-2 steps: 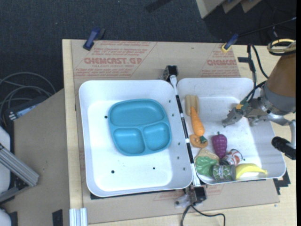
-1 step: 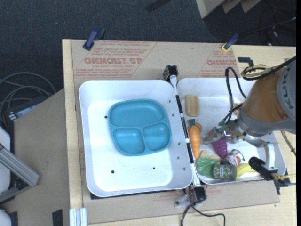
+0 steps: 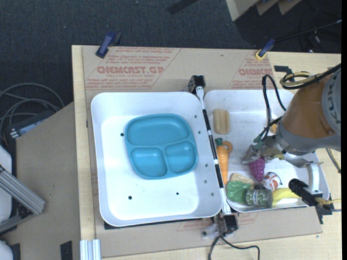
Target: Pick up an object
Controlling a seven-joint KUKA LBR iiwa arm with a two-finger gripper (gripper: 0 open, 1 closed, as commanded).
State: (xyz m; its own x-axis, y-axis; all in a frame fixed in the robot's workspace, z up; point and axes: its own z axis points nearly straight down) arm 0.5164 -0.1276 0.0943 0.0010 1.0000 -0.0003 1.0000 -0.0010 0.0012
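In the right bin [image 3: 244, 103] lie several toy foods. A tan bread piece [image 3: 220, 121] is at the back left, and an orange carrot [image 3: 222, 157] runs along the left wall. At the front sit a green leafy piece [image 3: 237, 189], a dark round can [image 3: 258, 197] and a yellow banana [image 3: 282, 194]. A purple bunch of grapes [image 3: 257, 169] rests mid-bin. My gripper [image 3: 254, 154] hangs low over the middle of this bin, right above the back edge of the grapes. Whether it touches them is hidden by the wrist.
The left bin [image 3: 108, 161] holds a blue three-compartment plate [image 3: 161, 144]. A black cable [image 3: 268, 99] loops over the right bin's back. The grey and orange arm [image 3: 309, 118] covers the bin's right side. A red and white item [image 3: 272, 179] lies beside the banana.
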